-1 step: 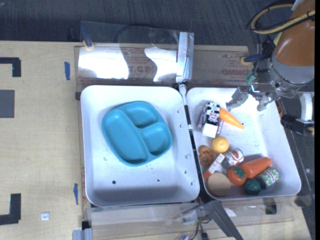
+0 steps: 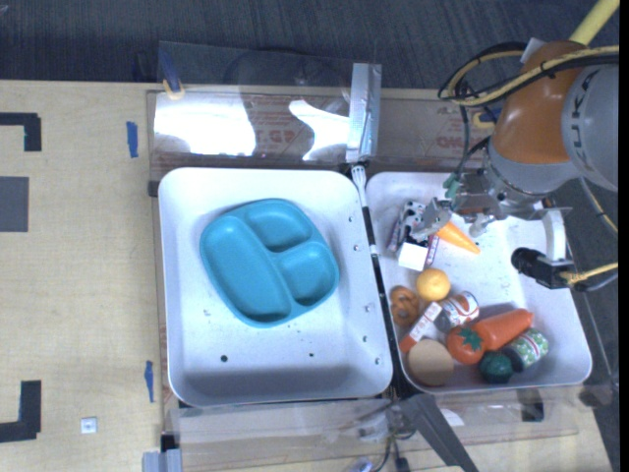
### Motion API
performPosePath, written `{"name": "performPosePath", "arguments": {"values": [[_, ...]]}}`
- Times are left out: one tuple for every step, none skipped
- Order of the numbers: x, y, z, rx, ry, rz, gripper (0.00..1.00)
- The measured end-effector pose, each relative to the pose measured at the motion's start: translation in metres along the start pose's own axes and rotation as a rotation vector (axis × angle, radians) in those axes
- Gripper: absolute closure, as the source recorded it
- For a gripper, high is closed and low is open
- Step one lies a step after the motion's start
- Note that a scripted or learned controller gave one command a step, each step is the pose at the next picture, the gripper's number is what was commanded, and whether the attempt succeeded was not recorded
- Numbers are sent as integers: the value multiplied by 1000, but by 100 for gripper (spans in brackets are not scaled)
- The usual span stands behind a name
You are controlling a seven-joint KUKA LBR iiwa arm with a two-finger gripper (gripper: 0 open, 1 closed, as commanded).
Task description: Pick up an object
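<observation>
Grey rounded arm (image 2: 600,116) with smooth casing, broad glossy orange band (image 2: 531,126) above the wrist; yellow and black cables (image 2: 491,57) looping beside the band; small pale-metal gripper (image 2: 447,214) with dark parts

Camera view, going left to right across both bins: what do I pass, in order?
Blue divided plate → white block → red tomato toy. The other toys in the right bin overlap these sideways, so they are left out.
</observation>
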State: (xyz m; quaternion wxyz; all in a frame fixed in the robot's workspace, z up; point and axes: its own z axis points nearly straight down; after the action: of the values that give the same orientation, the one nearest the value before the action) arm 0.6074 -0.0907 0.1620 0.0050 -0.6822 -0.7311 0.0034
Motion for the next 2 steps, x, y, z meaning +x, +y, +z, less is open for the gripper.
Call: {"name": "performPosePath", "arguments": {"values": [[-29,20,28,-46,-6,55,0],[-51,21,39,-47,-10,81,0]]}}
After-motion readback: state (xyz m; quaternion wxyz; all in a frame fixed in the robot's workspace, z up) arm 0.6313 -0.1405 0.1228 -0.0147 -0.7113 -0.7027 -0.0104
